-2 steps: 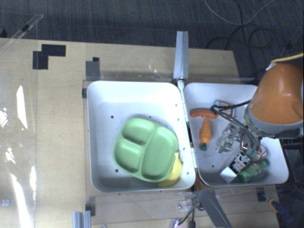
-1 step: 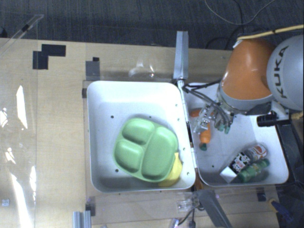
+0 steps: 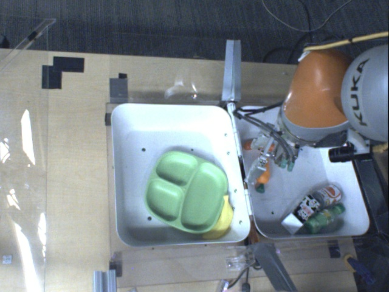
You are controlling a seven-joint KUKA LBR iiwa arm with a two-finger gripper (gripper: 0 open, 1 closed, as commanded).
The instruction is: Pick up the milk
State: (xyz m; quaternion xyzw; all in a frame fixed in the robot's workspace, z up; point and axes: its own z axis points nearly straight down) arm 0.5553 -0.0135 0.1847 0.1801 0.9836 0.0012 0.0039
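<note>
The milk (image 3: 304,212) is a small carton with a black-and-white cow pattern, lying on its side near the front edge of the right bin (image 3: 358,181). My gripper (image 3: 269,156) hangs over the left part of that bin, close to the wall shared with the left bin. It is up and to the left of the milk, well apart from it. Directly under the gripper lies a small orange carrot (image 3: 262,176) with a green tip.
A green bottle (image 3: 326,218) and a red-and-white can (image 3: 331,194) lie right against the milk. A small red item (image 3: 247,144) sits by the dividing wall. The left bin (image 3: 130,132) holds a green divided plate (image 3: 186,191) resting on a yellow object (image 3: 223,219).
</note>
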